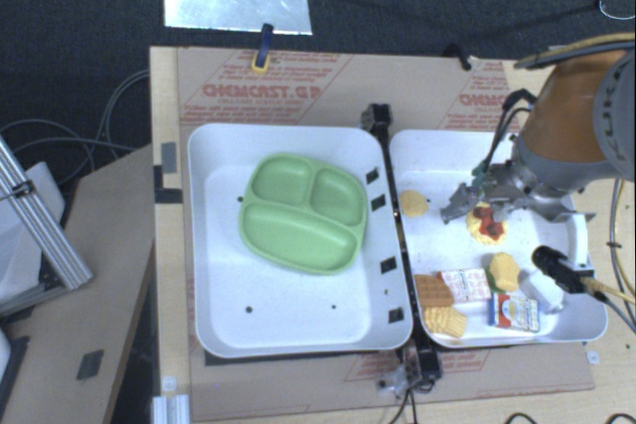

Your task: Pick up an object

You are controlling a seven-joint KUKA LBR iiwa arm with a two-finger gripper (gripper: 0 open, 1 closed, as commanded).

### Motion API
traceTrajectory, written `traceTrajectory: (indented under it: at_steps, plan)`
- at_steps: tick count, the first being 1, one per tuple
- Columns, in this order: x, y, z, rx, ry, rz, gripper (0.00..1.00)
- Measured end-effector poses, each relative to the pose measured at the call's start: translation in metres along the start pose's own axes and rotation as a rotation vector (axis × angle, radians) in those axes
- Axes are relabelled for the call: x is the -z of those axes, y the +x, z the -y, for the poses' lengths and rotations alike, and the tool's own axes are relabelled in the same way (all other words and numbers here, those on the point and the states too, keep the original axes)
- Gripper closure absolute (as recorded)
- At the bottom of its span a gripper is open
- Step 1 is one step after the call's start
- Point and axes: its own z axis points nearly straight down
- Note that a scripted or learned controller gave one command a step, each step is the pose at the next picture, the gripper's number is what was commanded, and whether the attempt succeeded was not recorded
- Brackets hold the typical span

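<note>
Green plate (302, 214) in left bin (214, 243)

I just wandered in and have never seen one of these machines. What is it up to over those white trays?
A robot arm is trying to pick something up. Its gripper is low in the right bin, beside a red and yellow toy; whether it has hold of anything is unclear. More toy food sits nearby: a small yellow piece, waffles and little cartons. The left bin holds a green divided plate.
</note>
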Motion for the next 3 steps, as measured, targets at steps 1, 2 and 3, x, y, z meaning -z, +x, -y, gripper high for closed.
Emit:
traceTrajectory:
  at_steps: [1, 2, 3]
  plan:
    - [-0.062, -0.003, -0.002, -0.001, 0.000, 0.000, 0.00]
    - [-0.076, -0.003, -0.003, 0.000, -0.003, 0.000, 0.00]
    - [-0.065, -0.003, -0.003, 0.000, -0.006, 0.001, 1.00]
